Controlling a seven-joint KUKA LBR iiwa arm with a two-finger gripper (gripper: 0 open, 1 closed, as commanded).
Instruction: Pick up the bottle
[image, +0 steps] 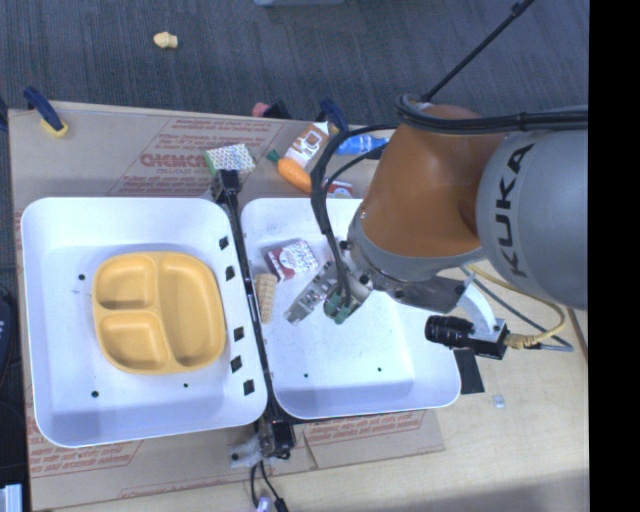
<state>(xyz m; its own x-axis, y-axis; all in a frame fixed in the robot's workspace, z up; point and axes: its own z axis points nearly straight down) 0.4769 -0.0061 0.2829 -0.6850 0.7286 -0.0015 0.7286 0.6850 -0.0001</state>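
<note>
A small bottle (302, 152) with a white label and an orange end lies on its side on the cardboard just behind the right bin (430, 385), outside the bin's back rim. My gripper (322, 300) hangs low over the middle-left of the right bin, well in front of the bottle and apart from it. The arm's orange band and grey wrist cover the bin's back right part. Nothing shows as held.
A red and white packet (292, 260) and a tan ribbed piece (266, 296) lie in the right bin just left of the gripper. The left bin (40, 300) holds a yellow divided tray (158, 310). A blue item (358, 145) lies beside the bottle.
</note>
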